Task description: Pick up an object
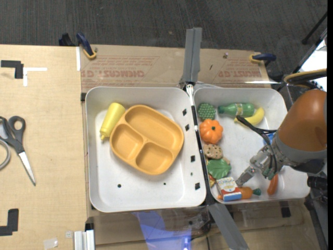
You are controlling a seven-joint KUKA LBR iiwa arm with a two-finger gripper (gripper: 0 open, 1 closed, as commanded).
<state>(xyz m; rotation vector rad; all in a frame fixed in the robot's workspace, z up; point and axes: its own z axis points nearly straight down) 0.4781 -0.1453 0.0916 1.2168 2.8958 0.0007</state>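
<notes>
While the arm (304,129) reaches in from the right over the right bin (278,95), the gripper (256,171) sits low near that bin's front right corner. Fingers look slightly parted, nothing visibly between them. One metal finger (245,176) points toward the small carton (227,186); close, contact not clear.

Right bin is crowded along its left wall: green bumpy piece (206,111) at the back, then pumpkin (211,130), cookie (212,151), green leaf piece (218,167), carton at the front edge. Orange carrot (246,192) lies just right of the carton against the front rim. Another orange piece (272,184) sits just right of the gripper, near the front rim. Green bottle (237,109) and banana (253,116) lie along the back wall. Open floor is the middle strip between the left-wall row and the arm.

Left bin (104,186) holds a yellow divided plate (146,138), tilted diagonally, with a yellow bottle (111,120) touching its back left edge. Plenty of bare floor along the front and left sides there.

Scissors (20,145) lie on the bench (41,191), well apart from both bins.
</notes>
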